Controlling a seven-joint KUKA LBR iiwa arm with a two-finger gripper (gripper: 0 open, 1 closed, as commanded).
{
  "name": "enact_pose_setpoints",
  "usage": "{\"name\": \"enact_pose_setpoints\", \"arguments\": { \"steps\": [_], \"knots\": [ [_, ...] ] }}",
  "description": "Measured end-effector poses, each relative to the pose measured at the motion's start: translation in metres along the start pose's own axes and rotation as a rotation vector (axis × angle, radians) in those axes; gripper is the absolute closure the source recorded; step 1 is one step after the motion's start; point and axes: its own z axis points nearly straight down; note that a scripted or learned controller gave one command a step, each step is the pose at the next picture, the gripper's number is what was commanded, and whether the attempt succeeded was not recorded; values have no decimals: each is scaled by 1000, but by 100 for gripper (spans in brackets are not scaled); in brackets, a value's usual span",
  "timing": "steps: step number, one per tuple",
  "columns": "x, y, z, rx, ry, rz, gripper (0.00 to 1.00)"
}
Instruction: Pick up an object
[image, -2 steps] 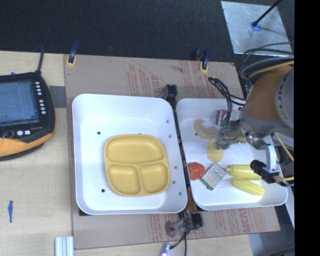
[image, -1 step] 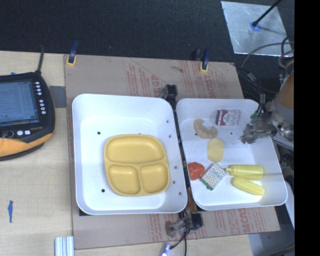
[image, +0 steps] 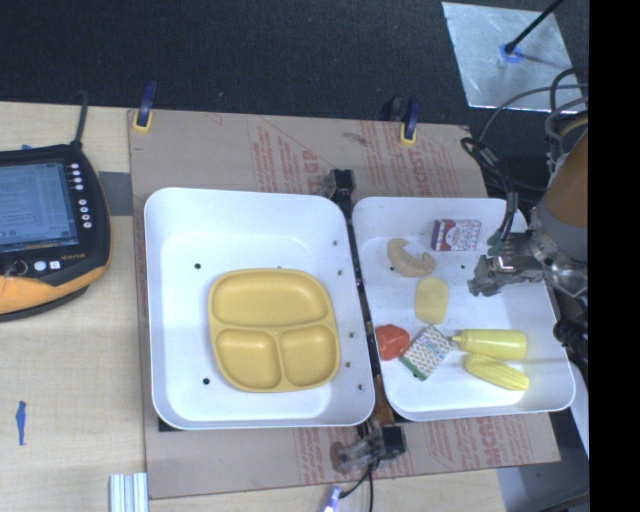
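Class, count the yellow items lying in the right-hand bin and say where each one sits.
3. A pale yellow piece near the bin's middle; a yellow bottle toward the near right; a corn cob just in front of it. None seems hidden.

Bright, even overhead light. Mild glare on the two shallow white plastic bins (image: 170, 300), soft short shadows inside rims. Slightly soft, low-res focus; dark floor at top underexposed, detail lost.
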Motion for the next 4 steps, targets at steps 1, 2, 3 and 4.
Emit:
{"name": "enact_pose_setpoints", "arguments": {
  "steps": [1,2,3,4],
  "knots": [
    [0,0,0,0,0,0,0],
    [20,3,91,3,-1,-2,0],
    [23,20,106,0,-3,-2,0],
    [22,20,96,1,-3,-4,100]
  ]
}}
